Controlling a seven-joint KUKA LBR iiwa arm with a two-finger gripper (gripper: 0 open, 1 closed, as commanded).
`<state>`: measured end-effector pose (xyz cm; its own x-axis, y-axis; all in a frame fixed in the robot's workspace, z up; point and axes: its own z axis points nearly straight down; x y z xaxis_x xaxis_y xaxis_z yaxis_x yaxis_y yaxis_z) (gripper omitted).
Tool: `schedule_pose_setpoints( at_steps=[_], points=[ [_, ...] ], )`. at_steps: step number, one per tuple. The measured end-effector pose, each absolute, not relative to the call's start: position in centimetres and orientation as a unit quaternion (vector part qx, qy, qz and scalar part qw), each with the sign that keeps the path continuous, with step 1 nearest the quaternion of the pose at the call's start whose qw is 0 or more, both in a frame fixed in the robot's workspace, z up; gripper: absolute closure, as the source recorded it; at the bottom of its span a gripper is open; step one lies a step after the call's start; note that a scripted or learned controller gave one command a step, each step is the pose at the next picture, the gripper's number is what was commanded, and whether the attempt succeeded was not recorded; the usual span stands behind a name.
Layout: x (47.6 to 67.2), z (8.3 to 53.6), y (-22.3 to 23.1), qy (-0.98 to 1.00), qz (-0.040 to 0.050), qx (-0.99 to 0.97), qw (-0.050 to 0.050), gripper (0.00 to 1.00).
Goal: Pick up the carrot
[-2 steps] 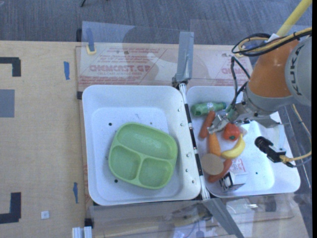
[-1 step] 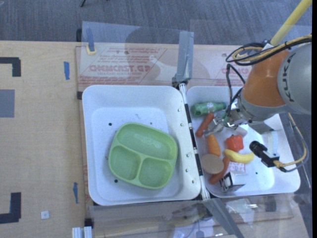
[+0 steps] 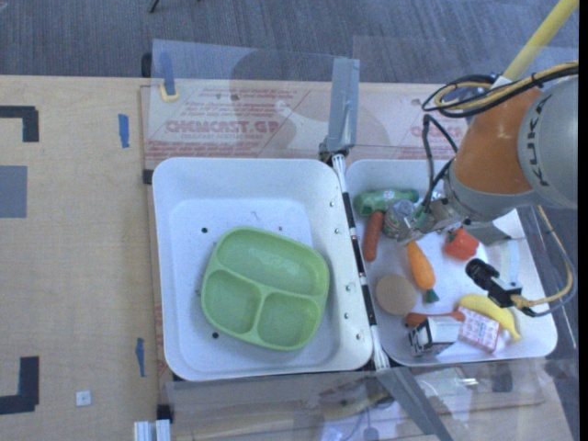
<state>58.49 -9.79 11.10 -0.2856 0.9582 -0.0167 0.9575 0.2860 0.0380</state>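
Bench board w/ faint red lettering [image 3: 223, 127], unreadable; pincer [image 3: 411, 220] above carrot [image 3: 421, 265], grip state unclear.

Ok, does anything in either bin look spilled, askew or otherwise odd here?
Nothing looks spilled or damaged. The green plate lies slightly turned in the left bin. The right bin is crowded, with the carrot lying among other toys below the gripper.

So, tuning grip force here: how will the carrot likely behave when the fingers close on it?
The carrot looks like a glossy, molded toy, so probably stiff and light but slippery. Its round, tapered body may roll or squirt out of a pinch. The gripper sits near its narrow end, where grip seems poorest.
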Motion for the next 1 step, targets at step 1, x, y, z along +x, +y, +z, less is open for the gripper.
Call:
schedule_pose_setpoints(
  at_steps=[1],
  points=[
    [61.36,20.70,-4.36,0.813,0.0007,0.583,0.001,1.00]
  ],
)
